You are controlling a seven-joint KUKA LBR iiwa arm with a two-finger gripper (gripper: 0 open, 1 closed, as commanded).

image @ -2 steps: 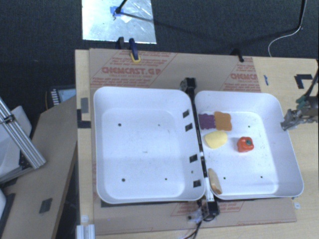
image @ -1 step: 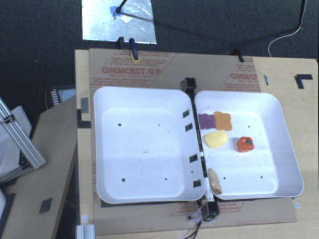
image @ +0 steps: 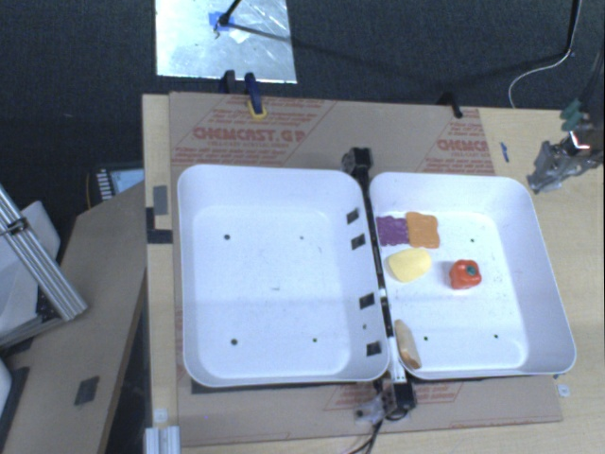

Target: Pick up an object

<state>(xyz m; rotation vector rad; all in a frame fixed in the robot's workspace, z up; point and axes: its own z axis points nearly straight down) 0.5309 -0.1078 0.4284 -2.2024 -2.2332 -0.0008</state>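
Parked at about three o'clock, the claw (image: pixel 565 154) sits at the frame's right edge, outside the bins and above the bare bench (image: pixel 567 253); whether it is spread or closed I cannot tell, as it is small and blurred there.

Candidates all lie in the right bin (image: pixel 539 282). A purple piece (image: pixel 390 229) and an orange piece (image: pixel 423 230) touch each other near the bin's eleven o'clock corner. Just below them lies a pale yellow lump (image: pixel 408 265), and at its three o'clock, a little apart, a red-orange object (image: pixel 464 273). A tan piece (image: pixel 407 345) rests against the divider wall at seven o'clock.

For a clean grasp, the red-orange object looks the best choice: it stands clear of its neighbours and of the walls, so both sides are reachable. Come down centred and straight.
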